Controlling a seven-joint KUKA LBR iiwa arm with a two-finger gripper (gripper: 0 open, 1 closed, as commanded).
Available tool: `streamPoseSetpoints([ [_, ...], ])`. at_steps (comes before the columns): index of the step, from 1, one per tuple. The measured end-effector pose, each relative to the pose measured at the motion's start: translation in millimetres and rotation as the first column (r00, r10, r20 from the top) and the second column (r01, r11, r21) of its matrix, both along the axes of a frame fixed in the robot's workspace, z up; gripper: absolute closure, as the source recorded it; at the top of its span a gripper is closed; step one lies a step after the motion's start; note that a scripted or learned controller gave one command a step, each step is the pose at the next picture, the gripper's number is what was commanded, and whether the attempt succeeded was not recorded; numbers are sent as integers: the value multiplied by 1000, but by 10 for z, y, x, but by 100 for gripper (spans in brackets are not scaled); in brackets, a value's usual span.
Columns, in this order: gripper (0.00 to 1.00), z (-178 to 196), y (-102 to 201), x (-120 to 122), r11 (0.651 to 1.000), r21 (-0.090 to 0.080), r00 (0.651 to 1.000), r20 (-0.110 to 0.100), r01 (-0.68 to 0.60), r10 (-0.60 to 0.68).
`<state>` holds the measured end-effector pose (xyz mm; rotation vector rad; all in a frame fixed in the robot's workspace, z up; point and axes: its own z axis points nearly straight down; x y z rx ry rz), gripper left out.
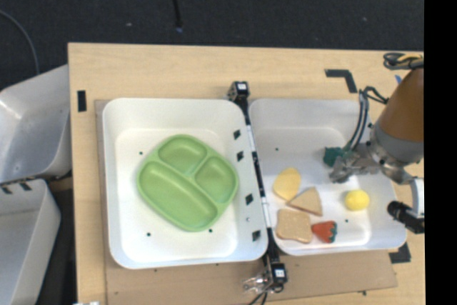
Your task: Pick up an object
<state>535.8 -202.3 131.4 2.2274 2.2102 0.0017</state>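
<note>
The arm point(401, 118) reaches in over the right bin's point(300, 118) right edge, wrist low; its jaws' state cannot be told. A small dark green object point(333, 154) sits just beside the gripper point(348, 166). Left bin point(121, 239) carries a green divided plate point(187, 182). Near the right bin's front edge lie a bread slice point(293, 226), sandwich wedge point(308, 201), yellow chip-like piece point(287, 183), lemon point(357, 200), strawberry point(324, 230).

A pale wooden bench point(164, 68) carries two shallow white plastic bins side by side (edges touching): left bin point(114, 225), right bin point(300, 111)
</note>
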Motion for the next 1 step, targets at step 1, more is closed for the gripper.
streamPoseSetpoints([
  [1, 100, 591, -108, -13, 1000, -2, 1000, 3, -1, 1],
])
